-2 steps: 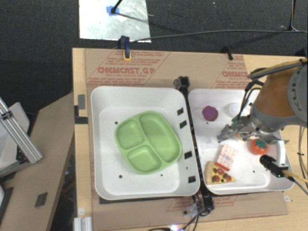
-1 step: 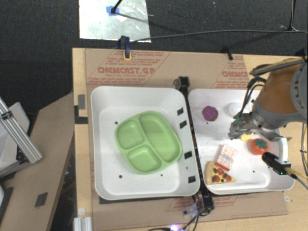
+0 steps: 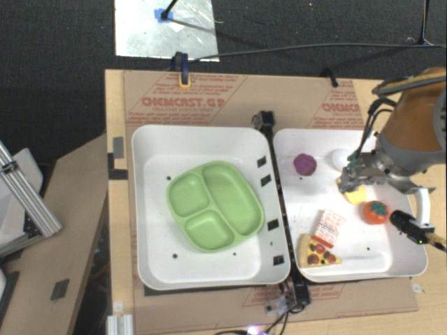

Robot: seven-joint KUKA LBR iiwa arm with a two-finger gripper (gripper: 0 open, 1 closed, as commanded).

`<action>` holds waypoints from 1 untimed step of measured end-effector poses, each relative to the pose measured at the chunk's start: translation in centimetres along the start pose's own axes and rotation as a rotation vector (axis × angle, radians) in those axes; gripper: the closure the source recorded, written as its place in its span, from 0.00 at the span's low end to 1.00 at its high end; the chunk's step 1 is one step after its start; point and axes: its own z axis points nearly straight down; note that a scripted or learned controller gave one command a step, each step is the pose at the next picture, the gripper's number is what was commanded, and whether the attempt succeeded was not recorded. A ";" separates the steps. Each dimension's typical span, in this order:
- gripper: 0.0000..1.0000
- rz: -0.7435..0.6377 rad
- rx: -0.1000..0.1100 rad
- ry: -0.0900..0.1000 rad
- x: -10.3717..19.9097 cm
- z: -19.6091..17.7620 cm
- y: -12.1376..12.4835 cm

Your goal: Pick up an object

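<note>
Nearest the camera in the right bin (image 3: 401,262) lies one pizza slice toy (image 3: 318,252), its crust toward the divider, and just beside it, a little farther in, one small red-and-white packet (image 3: 328,227) sits at a slant. Past those, toward my side, there is one orange-red tomato-like toy (image 3: 375,212), and touching or nearly touching it is one yellow piece (image 3: 355,195) that lies directly under my gripper (image 3: 353,179). I hang low over that yellow piece with my wrist above it, but the angle hides my fingertips, so I cannot tell whether they are spread or pinched, and I see nothing clearly lifted. Farther back in the same bin rests one purple ball-shaped toy (image 3: 304,164), well apart from me, and one pale round thing (image 3: 339,158) beside my wrist, possibly a white ball, though it blends into the bin floor. That makes six things in the right bin. The left bin (image 3: 150,208) holds one thing alone: a green divided plate (image 3: 214,205) with three compartments, lying flat near its middle. Both bins stand side by side on one brown board (image 3: 209,96) printed with red lettering, and beyond its far edge lies one shiny grey sheet (image 3: 166,18).
</note>
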 end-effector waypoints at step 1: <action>1.00 0.000 -0.001 0.000 0.2 -4.4 0.2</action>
